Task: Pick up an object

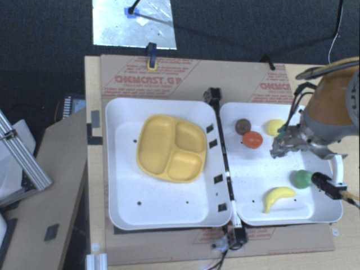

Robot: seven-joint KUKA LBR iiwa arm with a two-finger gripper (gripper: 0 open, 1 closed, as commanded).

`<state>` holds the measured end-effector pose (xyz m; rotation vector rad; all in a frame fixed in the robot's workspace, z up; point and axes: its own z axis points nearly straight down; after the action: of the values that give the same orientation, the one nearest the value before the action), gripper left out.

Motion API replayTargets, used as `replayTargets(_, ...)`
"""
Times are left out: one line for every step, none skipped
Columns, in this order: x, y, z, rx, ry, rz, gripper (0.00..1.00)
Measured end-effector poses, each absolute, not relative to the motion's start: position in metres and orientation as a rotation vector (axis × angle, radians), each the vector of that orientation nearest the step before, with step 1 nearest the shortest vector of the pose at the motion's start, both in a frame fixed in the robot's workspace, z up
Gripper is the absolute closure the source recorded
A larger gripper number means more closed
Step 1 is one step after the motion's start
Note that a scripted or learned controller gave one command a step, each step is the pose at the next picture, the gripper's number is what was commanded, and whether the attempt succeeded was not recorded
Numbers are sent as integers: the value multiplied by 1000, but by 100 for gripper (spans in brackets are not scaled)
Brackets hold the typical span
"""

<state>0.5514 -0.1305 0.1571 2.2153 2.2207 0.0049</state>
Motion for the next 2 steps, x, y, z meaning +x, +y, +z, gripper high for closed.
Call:
replayTargets(557,-138,219,2212,2220,6,100)
replayTargets(558,-138,272,2213,2223,4,100)
